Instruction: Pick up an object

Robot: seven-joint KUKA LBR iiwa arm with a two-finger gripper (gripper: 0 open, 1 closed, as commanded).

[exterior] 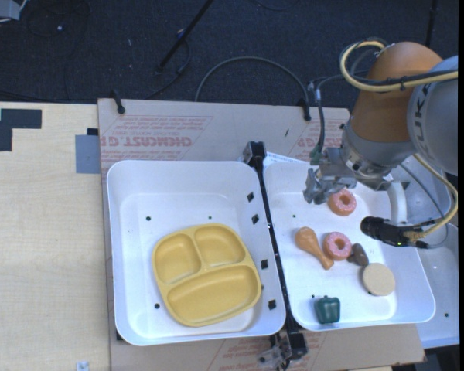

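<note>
The right bin [417,304] holds several toy foods. A pink-iced donut [342,202] lies near the far side, and my gripper [317,189] hangs just to its left, low over the bin floor, with nothing seen held in it. A second pink donut [338,245] lies mid-bin. An orange drumstick [314,246] sits to its left and a small brown piece [359,254] to its right. A beige round disc [379,279] and a green pepper [327,309] lie nearer the front.
The left bin [131,207] holds a yellow divided plate [207,273]. A black divider [267,230] runs between the bins. The arm and its cables cover the right bin's far right corner, and a black part [387,230] juts over that bin's right side.
</note>
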